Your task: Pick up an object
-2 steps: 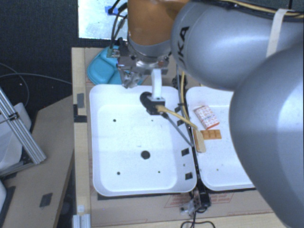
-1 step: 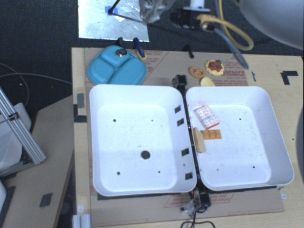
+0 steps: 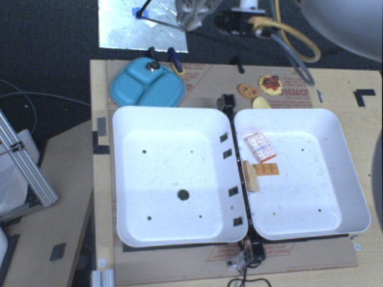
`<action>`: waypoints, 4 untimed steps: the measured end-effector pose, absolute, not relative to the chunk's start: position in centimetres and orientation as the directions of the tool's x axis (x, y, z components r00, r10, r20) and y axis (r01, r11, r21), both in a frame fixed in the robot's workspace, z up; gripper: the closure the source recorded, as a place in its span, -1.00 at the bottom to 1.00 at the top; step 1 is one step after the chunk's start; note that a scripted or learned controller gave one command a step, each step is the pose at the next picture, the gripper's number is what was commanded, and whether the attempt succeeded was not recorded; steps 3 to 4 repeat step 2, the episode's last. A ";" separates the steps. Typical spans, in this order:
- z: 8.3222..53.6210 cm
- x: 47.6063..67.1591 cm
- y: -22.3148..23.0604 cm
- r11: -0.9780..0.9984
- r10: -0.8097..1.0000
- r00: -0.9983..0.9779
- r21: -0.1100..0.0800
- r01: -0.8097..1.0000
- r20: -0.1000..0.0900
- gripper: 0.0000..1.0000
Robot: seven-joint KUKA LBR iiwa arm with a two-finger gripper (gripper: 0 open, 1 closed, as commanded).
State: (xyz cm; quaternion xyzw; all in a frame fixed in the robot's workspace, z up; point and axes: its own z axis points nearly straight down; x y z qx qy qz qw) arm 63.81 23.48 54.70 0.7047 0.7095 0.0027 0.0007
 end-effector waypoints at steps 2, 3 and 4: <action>57.0 63.8 23.5 0.015 1.000 -0.015 0.009 1.000 0.005 1.00; 57.0 63.8 23.5 0.015 1.000 -0.015 0.009 1.000 0.005 1.00; 57.0 63.8 23.5 0.015 1.000 -0.015 0.009 1.000 0.005 1.00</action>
